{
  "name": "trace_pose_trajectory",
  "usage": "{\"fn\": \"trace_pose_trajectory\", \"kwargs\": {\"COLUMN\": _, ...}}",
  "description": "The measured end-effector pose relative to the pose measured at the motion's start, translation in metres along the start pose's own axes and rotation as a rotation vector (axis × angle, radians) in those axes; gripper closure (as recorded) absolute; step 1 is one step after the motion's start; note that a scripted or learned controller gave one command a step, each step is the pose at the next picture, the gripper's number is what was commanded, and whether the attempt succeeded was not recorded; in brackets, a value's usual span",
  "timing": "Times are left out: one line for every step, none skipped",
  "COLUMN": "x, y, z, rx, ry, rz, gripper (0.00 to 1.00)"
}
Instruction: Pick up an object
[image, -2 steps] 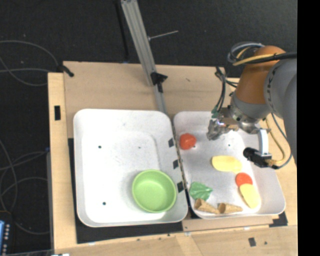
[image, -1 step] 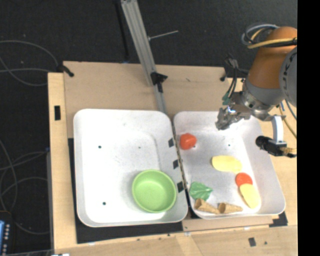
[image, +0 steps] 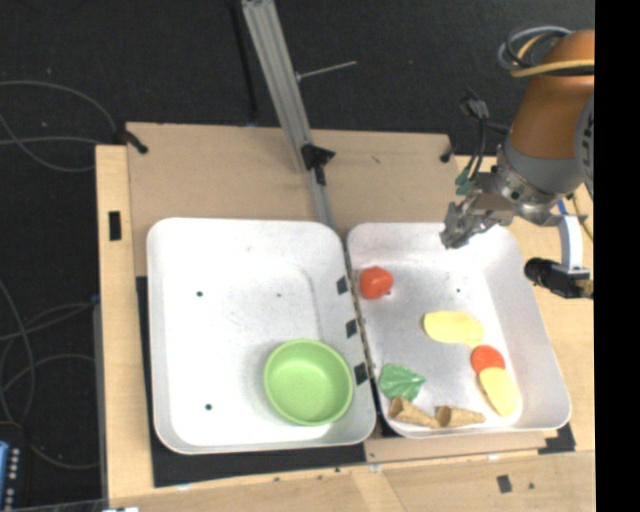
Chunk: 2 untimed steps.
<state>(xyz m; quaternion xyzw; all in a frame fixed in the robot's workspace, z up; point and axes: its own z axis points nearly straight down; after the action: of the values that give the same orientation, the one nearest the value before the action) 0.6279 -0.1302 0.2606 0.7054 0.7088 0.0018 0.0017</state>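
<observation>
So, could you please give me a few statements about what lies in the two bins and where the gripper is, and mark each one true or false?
1. The green bowl sits in the left bin. True.
2. The red ball lies in the left bin. False: it lies in the right bin, near the divide between the bins.
3. The gripper is above the far edge of the right bin. True.
4. The gripper holds the yellow piece. False: that piece lies on the bin floor, apart from the gripper.
5. The green leaf-like item is in the right bin's near left corner. True.
</observation>
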Motion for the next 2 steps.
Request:
{"fn": "trace_pose_trajectory", "kwargs": {"x": 0.054, "y": -0.015, "z": 0.004, "rx": 0.005, "ry": 0.000, "rz": -0.001, "gripper": 1.00}}
{"fn": "trace_pose_trajectory", "kwargs": {"x": 0.106, "y": -0.013, "z": 0.015, "rx": 0.005, "ry": 0.000, "rz": -0.001, "gripper": 1.00}}
